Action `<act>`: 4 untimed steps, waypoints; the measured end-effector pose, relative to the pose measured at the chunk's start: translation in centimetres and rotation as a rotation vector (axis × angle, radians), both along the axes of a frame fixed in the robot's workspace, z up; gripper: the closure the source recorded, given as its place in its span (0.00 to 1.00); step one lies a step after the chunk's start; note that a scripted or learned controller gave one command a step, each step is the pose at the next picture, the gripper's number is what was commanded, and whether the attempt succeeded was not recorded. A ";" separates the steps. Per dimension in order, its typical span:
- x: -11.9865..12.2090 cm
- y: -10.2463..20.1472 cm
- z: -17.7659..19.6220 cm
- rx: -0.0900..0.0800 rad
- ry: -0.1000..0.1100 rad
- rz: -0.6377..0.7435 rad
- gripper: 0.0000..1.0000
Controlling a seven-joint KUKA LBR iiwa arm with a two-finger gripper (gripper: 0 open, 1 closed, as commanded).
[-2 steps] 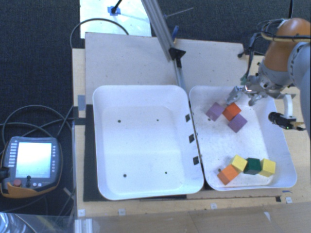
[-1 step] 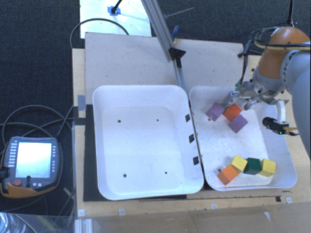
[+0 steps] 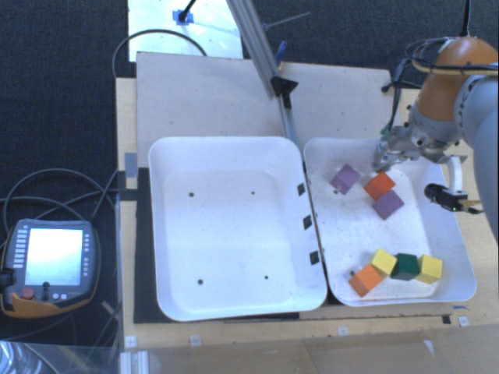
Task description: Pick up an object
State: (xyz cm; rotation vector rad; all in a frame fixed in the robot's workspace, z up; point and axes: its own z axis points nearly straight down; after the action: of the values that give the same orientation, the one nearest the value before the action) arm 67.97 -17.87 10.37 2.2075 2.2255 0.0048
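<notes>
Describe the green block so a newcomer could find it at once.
Look in the right-hand bin, at the row of blocks along its near edge. The green block sits between two yellow blocks; it is the one dark cube there.

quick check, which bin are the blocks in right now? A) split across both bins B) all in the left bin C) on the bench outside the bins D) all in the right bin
D. Every block lies in the right bin: two purple blocks and an orange block near the end effector, and a front cluster of an orange, two yellow and a green block.
</notes>
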 end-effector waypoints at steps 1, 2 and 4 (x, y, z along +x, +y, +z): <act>-0.1 -1.0 5.6 0.000 -0.001 -0.006 1.00; 0.1 -1.0 11.1 0.000 -0.002 -0.004 1.00; -3.6 9.8 12.1 0.005 0.006 0.001 1.00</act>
State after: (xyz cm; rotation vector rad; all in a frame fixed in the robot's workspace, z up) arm 64.42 -8.11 22.50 2.2114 2.2324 0.0042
